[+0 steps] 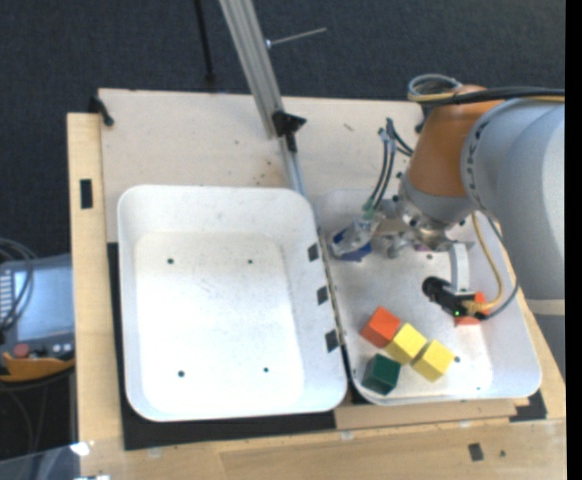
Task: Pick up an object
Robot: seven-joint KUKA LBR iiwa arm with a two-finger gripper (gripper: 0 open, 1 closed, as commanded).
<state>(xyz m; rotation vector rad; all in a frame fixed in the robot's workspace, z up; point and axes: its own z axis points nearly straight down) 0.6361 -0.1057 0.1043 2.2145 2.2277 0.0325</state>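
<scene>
My gripper (pixel 379 236) hangs low over the far left part of the right bin (pixel 506 368), under the grey arm with its orange band. A small blue object (pixel 349 241) lies just left of the gripper, close to the bin's left wall; I cannot tell whether they touch. Nearer the front of the same bin sit an orange block (pixel 380 325), two yellow blocks (pixel 408 342) (pixel 432 359) and a green block (pixel 380 373), clustered together and apart from the gripper.
The left bin (pixel 216 298) stands beside the right one, their walls meeting at a narrow divide. A slanted metal rail (pixel 256 58) rises from the bench behind the bins. A device with cables sits off the bench at far left.
</scene>
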